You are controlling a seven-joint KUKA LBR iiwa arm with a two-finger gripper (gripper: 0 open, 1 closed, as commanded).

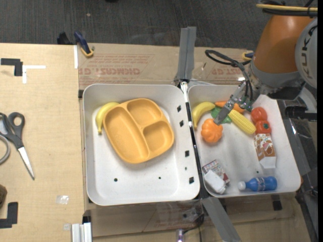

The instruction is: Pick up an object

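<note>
The right bin holds several toys. A yellow banana lies at its left, with an orange pumpkin just below it. A yellow corn cob lies in the middle, and an orange carrot-like piece sits behind it. A red tomato sits at the right, above a juice carton. My gripper reaches down from the upper right. Its tip hangs between the banana, the pumpkin and the corn cob, right above the pumpkin. I see nothing held in it.
A blue bottle and a small white and red packet lie near the right bin's front. The left bin holds a yellow divided plate and a second banana. Scissors lie on the bench at far left.
</note>
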